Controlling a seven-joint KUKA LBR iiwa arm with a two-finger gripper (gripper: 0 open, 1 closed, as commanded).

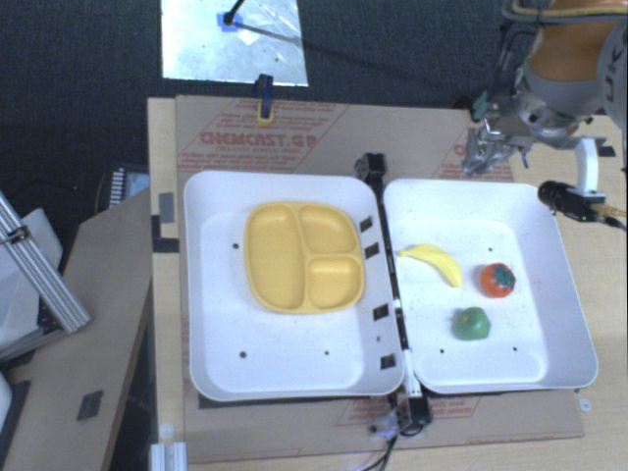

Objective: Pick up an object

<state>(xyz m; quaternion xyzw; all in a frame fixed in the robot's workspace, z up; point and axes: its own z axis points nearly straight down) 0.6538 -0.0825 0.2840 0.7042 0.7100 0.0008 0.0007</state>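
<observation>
Now we bring the gripper [483,157], whose grip we cannot tell, down over the banana [433,261] and pinch its middle.

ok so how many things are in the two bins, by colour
yellow: 2, the divided plate in the left bin and the banana in the right bin
orange-red: 1, the tomato-like fruit
green: 1, the small round fruit
total: 4
</observation>
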